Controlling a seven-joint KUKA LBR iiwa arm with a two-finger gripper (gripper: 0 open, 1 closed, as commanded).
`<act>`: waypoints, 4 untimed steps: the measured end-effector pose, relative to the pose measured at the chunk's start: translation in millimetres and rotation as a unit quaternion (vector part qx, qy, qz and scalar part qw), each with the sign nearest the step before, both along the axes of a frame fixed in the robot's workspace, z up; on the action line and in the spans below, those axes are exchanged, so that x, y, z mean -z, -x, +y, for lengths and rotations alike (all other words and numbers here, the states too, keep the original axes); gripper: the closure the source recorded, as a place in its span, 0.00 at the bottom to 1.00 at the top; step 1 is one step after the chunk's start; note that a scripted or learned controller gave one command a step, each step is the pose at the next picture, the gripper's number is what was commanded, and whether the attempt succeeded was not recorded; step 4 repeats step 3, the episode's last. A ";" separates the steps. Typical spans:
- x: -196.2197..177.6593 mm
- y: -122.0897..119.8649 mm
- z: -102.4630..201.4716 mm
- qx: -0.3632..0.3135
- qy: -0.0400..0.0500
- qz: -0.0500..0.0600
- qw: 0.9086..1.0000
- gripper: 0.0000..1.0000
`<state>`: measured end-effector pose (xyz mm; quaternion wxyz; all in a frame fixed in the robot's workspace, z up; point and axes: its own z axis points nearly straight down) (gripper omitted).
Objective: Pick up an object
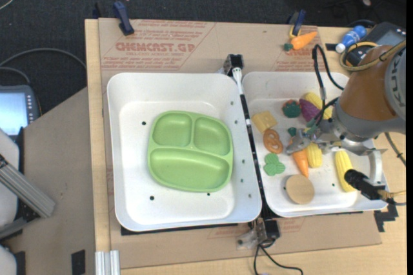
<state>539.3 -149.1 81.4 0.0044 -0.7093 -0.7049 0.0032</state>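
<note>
Nearest the camera, a round tan wooden disc (299, 189) lies by the right bin's (277, 204) front edge, just behind it an orange carrot (301, 162) and yellow corn cob (314, 155) almost touching. Over that crowded middle hangs the tool (314, 133); whether it grips anything I cannot tell. Such packed toys risk a glancing miss; the green divided plate (190, 151) sits alone in the left bin (122, 112).

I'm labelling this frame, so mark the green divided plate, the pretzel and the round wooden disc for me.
green divided plate (190, 151): camera view, on the ridge between its compartments.
pretzel (273, 140): camera view, middle of its twisted loop.
round wooden disc (300, 190): camera view, centre of its flat top.
</note>
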 end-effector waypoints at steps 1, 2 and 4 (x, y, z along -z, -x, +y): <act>-13.3 -5.5 2.1 -0.002 0.001 -0.006 1.000 1.00; -2.6 -36.0 55.6 -0.006 0.001 -0.007 1.000 1.00; -109.7 -53.3 156.2 -0.008 0.000 -0.011 1.000 1.00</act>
